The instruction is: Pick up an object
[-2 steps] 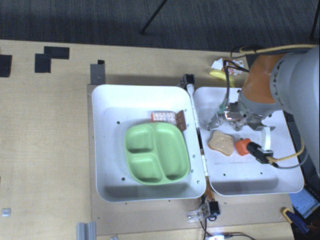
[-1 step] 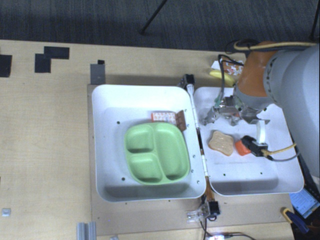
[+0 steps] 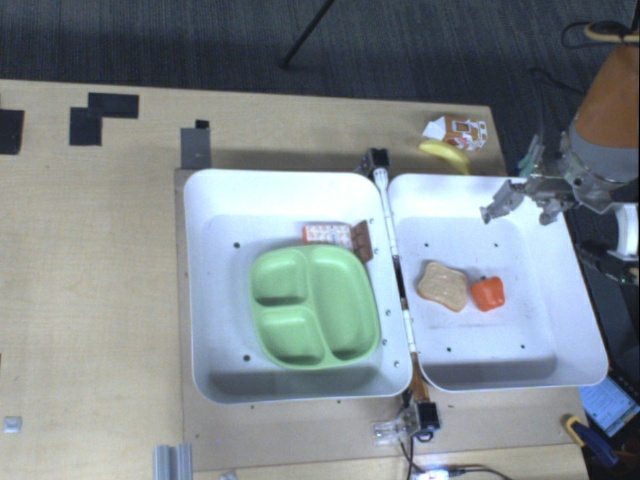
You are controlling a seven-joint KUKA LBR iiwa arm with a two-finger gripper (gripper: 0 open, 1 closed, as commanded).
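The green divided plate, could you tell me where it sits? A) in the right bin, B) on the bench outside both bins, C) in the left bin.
C: the green divided plate lies inside the left bin, while the right bin holds the bread slice and a small orange object.
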